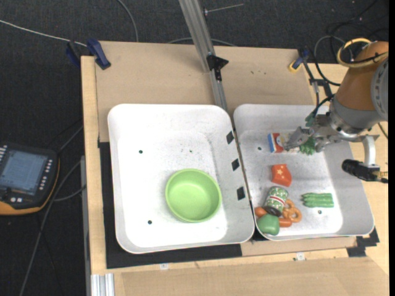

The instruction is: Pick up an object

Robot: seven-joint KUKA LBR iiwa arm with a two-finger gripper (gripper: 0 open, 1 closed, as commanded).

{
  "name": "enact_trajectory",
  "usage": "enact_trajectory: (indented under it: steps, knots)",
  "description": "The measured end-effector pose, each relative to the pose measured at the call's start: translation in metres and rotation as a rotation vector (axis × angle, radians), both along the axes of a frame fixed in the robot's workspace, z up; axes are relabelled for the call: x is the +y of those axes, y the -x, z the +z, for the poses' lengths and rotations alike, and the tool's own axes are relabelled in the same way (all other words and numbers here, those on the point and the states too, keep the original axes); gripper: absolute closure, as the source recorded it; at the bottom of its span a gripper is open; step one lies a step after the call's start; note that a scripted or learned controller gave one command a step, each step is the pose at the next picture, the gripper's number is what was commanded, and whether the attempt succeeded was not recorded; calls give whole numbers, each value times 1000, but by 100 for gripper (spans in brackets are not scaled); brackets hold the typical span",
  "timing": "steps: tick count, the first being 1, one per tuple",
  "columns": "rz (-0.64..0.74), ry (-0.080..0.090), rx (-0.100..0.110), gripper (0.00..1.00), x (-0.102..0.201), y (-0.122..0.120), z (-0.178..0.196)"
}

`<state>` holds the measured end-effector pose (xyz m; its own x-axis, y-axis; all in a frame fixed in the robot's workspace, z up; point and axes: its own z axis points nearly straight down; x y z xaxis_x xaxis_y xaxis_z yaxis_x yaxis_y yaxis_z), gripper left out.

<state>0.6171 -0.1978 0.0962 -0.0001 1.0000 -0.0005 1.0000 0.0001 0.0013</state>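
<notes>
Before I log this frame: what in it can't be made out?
- Gripper, camera view: blurred and seen from above, so its state and whether it holds anything are unclear.
- Green item under the wrist: partly covered by the gripper, identity unclear.
- Red, white and blue item beside it: too small to identify.
- Pile at the right bin's front corner: overlapping pieces, count unclear.

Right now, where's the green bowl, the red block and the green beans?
green bowl point(193, 195), camera view, middle of its hollow.
red block point(281, 174), camera view, its top face.
green beans point(317, 199), camera view, middle of the bunch.
</notes>
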Motion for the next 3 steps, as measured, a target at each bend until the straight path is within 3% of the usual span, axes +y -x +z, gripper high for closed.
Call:
enact_trajectory:
  steps: [1,3]
  knots:
    - [1,0,-4,100,0,-1,13]
    - [0,1,-5,100,-3,-12,124]
